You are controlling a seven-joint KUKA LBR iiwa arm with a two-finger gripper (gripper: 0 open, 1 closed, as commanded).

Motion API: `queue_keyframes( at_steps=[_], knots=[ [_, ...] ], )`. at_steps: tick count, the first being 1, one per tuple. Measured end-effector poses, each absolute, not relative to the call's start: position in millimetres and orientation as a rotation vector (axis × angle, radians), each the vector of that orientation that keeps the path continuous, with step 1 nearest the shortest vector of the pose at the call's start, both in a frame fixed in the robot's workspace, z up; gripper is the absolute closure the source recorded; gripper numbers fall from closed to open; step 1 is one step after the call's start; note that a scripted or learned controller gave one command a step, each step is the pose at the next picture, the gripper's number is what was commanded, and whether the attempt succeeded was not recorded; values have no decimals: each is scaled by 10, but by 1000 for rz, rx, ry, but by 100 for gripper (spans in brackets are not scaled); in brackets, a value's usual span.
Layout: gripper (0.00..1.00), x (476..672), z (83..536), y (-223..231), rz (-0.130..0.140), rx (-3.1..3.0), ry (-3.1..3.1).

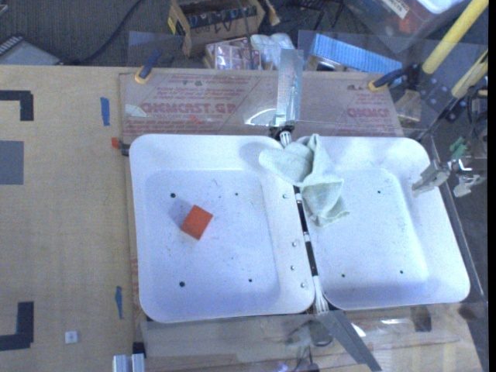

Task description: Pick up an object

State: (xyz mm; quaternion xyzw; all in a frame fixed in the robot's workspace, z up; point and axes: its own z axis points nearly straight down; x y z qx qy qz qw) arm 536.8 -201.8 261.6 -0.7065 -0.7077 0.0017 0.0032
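A small orange-red block (pixel 197 222) lies on the floor of the left white bin (pixel 155 161), a little left of that bin's middle. A crumpled pale green cloth (pixel 314 180) is draped over the seam between the two bins near their far edge. Most of the cloth lies in the right bin (pixel 403 273).
A metal bracket (pixel 434 178) sits at the right bin's right rim. Behind the bins a clear panel (pixel 232 107) stands upright, with cardboard boxes and cables (pixel 217 10) beyond it. Yellow poles (pixel 457 25) cross the top right corner. A wooden bench top (pixel 62 208) extends to the left.
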Motion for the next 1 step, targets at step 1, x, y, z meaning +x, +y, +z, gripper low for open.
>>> queue_keyframes(
  at_steps=[1],
  knots=[
    [0, 4797, 2060, -2030, 2, -1915, -2481]
  ],
)
